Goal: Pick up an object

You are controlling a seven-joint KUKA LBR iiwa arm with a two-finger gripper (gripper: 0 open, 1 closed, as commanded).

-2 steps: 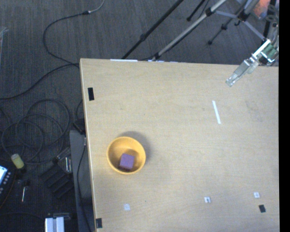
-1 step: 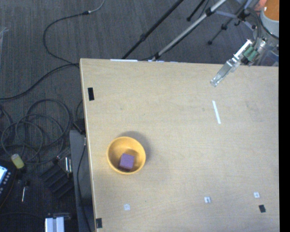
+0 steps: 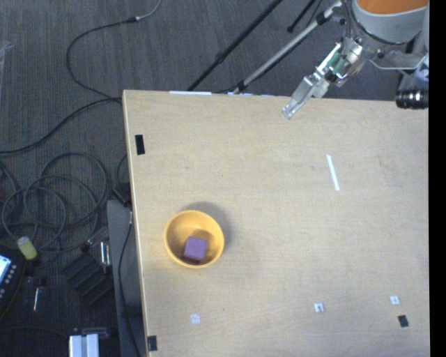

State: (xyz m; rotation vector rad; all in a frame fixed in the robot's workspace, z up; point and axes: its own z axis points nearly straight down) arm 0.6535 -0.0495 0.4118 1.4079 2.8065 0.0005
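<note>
Along the lower edge of the frame, the desk (image 3: 293,230) carries four small markers: two pale square tags, one at lower centre (image 3: 194,318) and one further right (image 3: 318,307), a third pale tag (image 3: 394,300) near the lower right, and one dark tab (image 3: 403,321) just below it. A further dark tab (image 3: 152,342) sits on the desk's left edge at the bottom.

Left of centre, in the lower half of the frame, stands one yellow bowl (image 3: 194,238). It is round, shallow-walled and upright. Inside it lies one purple cube (image 3: 196,248), the only loose object on the desk. The cube is small, matte, with squared faces, and rests on the bowl floor slightly toward the lower rim.

Right of centre, one short white strip (image 3: 333,172) lies flat on the desk surface, tilted slightly off vertical, well apart from the bowl. One dark tab (image 3: 139,144) marks the desk's left edge in the upper half.

Off the desk at the left of the frame, black cables (image 3: 49,202) coil on the dark floor.

At the upper right, the arm (image 3: 390,17) shows its orange band. The pincer (image 3: 291,109) points down-left over the desk's far edge, well apart from the bowl. Whether its tips are apart or together cannot be determined; nothing is seen in it.
</note>
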